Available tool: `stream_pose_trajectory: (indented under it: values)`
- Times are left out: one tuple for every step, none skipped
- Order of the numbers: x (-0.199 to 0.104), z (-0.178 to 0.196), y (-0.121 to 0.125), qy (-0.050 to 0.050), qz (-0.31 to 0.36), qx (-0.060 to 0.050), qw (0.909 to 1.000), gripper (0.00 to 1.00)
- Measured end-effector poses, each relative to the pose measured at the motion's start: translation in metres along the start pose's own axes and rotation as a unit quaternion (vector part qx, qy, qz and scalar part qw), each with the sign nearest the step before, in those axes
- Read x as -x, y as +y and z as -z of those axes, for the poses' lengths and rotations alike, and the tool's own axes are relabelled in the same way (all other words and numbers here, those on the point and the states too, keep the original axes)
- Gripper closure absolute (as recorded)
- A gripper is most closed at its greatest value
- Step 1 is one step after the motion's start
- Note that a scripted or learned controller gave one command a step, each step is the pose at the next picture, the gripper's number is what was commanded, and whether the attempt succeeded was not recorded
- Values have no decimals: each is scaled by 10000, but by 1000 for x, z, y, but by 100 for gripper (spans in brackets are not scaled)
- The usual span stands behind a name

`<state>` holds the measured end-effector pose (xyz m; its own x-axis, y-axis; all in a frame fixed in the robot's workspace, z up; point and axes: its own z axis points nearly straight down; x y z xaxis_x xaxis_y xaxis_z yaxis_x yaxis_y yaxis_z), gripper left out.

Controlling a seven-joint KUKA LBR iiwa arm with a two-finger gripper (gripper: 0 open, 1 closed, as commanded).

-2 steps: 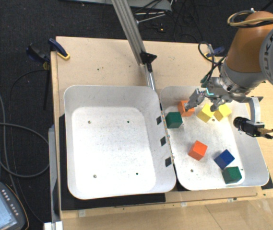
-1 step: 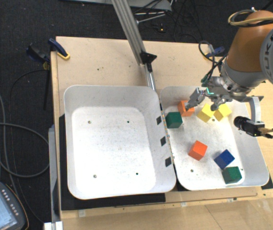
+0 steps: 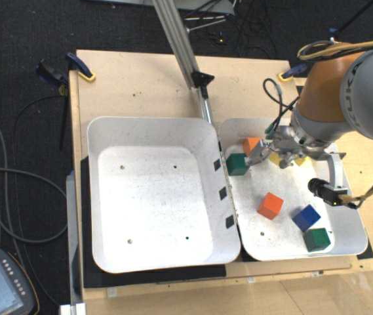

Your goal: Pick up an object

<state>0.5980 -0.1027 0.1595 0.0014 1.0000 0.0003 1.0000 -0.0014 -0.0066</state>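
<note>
- Dark carpet strewn with cables surrounds a pale wooden surface (image 3: 147, 84), clamped at its far corners, which bears two shallow white bins side by side.
- One bin, the left bin (image 3: 150, 189), is speckled matte plastic with rounded corners; the right bin (image 3: 343, 241) has the same finish and carries the blocks.
- Reaching in from the right, the grey arm with its orange band hangs over the right bin's far end, and its claw (image 3: 259, 151) sits low beside a green block (image 3: 236, 164) near the bins' shared wall.
- Whether the claw is open or closed cannot be told; nothing is visibly held.
- Judged from this, the step in hand is the approach to a grasp, with the green block the likeliest target.
- An orange block (image 3: 250, 144) lies just beside the claw, and something yellow (image 3: 283, 160) peeks from under the wrist.
- Well apart toward the near end lie another orange cube (image 3: 271, 205), a blue cube (image 3: 306, 217) and a dark green cube (image 3: 317, 239), all hard-edged and matte.
- Next move would call for squaring up on flat faces, clear of the bin wall.
</note>
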Motion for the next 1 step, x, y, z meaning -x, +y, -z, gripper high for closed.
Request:
stream_pose_trajectory:
  values:
    - [-1,-43,1,1,4,7,10000,0]
